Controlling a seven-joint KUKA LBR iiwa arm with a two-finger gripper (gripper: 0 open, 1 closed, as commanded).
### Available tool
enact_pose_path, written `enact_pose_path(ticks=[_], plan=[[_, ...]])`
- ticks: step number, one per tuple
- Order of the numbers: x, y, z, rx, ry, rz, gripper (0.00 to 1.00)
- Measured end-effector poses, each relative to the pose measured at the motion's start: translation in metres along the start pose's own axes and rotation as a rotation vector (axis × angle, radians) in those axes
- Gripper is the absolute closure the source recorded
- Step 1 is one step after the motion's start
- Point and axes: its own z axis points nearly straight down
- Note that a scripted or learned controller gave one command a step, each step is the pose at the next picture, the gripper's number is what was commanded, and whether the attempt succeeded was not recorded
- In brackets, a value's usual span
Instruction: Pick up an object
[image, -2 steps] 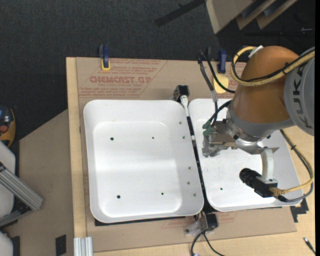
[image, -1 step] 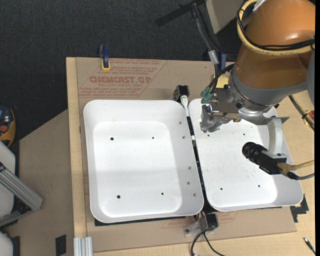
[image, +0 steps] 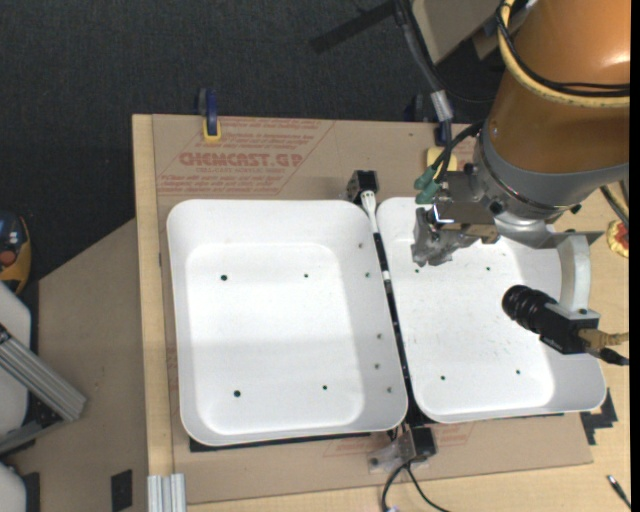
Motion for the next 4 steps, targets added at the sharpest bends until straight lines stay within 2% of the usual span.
enact_pose_path(ticks=[1, 2, 3, 4], plan=[[0.049, 0.043, 0.095, 0.016, -0.003, -0.002, 1.00], [0.028, 0.050, 0.042, 0.000, -0.001, 0.004, 1.00], [0.090, 0.038, 0.131, 0.017, -0.002, -0.004, 1.00], [0.041, 0.046, 0.078, 0.000, -0.002, 0.006, 1.00]])
